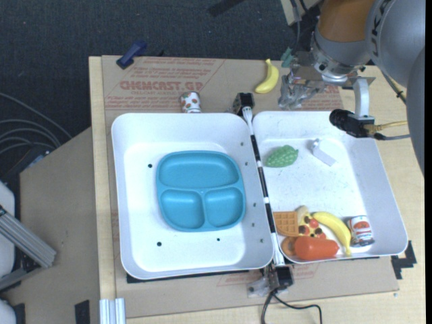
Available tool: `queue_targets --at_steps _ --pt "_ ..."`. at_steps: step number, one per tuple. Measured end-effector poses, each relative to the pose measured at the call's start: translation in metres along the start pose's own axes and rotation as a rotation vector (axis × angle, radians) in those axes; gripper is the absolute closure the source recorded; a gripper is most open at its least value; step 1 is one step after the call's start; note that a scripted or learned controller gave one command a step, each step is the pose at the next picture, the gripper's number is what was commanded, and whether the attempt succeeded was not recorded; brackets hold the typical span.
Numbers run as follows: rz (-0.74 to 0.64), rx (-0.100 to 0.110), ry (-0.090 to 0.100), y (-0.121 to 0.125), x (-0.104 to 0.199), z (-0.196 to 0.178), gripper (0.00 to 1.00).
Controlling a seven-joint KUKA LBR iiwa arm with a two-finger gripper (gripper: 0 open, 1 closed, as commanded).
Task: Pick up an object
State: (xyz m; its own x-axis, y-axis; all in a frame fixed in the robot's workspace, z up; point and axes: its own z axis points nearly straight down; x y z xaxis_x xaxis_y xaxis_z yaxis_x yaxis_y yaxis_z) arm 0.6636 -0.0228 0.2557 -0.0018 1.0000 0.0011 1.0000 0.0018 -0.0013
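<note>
Toy food [316,233] is piled in the right bin's [378,174] near corner. "CHEMCAST" is printed on the worktop [162,83]. Nothing is seen in the pincer [297,94]; its opening cannot be told.

Dark speckled carpet floor [61,19] is surrounding the desk [108,181], whose top is showing as tan board with red printed lettering [162,85]. Black cables [27,130] are trailing across the floor at left. Even overhead light is falling, shadows soft.
</note>
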Motion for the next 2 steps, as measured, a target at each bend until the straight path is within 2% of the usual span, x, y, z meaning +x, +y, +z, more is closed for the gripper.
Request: queue_targets --at_steps 1,2 --pt "0.001 0.001 -0.001 -0.0056 0.0168 -0.0006 1.0" --pt "0.001 -0.002 -0.002 0.0031 0.0266 0.0031 1.0"
